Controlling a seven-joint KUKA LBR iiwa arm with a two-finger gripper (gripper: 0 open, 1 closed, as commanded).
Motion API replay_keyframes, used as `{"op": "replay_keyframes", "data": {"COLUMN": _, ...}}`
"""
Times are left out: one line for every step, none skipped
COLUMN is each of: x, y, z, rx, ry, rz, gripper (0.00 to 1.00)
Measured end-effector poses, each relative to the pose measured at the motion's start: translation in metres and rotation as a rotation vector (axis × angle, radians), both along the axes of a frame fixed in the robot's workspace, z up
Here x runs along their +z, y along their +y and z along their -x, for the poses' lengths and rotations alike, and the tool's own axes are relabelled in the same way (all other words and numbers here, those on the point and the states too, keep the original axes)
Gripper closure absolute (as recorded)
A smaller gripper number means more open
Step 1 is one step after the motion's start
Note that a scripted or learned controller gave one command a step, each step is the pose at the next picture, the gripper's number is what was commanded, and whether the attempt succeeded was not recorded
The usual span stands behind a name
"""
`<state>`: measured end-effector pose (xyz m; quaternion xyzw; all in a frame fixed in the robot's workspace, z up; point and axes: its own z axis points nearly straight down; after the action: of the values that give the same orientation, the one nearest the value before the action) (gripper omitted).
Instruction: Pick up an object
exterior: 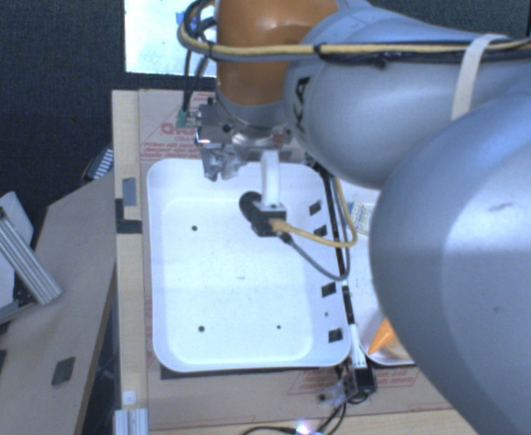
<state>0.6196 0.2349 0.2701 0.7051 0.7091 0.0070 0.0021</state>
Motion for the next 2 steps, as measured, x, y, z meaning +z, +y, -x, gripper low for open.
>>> {"op": "replay_keyframes", "data": {"x": -0.066, "y": 0.000, "z": 0.083, "rx": -0.003, "ry": 0.024, "rz": 0.009, "gripper": 1.00}}
{"op": "replay_keyframes", "data": {"x": -0.007, "y": -0.016, "z": 0.052, "rx": -0.006, "ry": 0.007, "rz": 0.005, "gripper": 1.00}}
